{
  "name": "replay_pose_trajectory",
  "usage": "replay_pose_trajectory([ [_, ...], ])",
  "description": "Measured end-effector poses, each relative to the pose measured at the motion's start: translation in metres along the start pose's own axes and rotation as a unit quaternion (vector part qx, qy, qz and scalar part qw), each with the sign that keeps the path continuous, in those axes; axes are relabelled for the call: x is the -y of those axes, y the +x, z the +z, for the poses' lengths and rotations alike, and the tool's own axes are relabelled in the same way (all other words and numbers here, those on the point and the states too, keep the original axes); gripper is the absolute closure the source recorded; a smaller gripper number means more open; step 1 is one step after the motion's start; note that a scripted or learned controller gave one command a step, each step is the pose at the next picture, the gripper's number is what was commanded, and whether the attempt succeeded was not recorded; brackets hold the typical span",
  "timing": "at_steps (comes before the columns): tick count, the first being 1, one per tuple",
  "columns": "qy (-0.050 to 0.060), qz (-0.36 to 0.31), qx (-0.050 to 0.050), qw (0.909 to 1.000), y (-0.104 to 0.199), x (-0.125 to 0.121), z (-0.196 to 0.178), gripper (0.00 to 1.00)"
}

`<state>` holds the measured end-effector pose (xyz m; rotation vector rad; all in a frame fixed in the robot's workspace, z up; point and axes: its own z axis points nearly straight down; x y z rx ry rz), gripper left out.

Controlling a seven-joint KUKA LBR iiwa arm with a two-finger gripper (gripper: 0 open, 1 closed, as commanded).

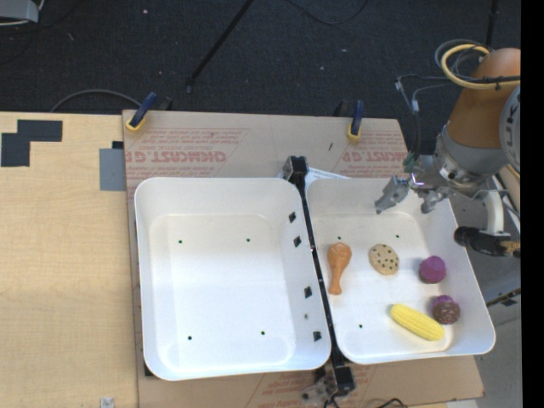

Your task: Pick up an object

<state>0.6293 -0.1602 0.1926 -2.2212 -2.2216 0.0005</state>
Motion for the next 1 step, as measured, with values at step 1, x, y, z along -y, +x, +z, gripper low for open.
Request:
replay_pose_trajectory([
  [1, 0.002, 0.001, 0.0, 1.0, -0.0157, 0.053, 0.107, 0.0],
])
